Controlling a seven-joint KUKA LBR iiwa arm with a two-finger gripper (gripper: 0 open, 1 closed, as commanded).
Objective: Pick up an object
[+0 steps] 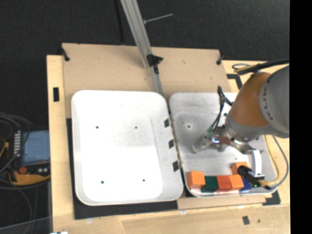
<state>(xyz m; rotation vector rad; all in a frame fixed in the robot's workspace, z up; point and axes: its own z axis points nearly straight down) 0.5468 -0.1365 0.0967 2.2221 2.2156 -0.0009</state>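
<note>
On wood bench (122, 67), 2 white bins (122, 145), dark floor (48, 13)

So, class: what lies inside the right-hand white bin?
Along the near wall of the right bin lie orange blocks and a green block. The arm and its hand cover part of the floor, so anything beneath is hidden.

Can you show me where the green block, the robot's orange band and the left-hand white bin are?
green block (211, 183), camera view, its top face.
orange band (247, 104), camera view, its middle.
left white bin (78, 145), camera view, its left rim.
</note>
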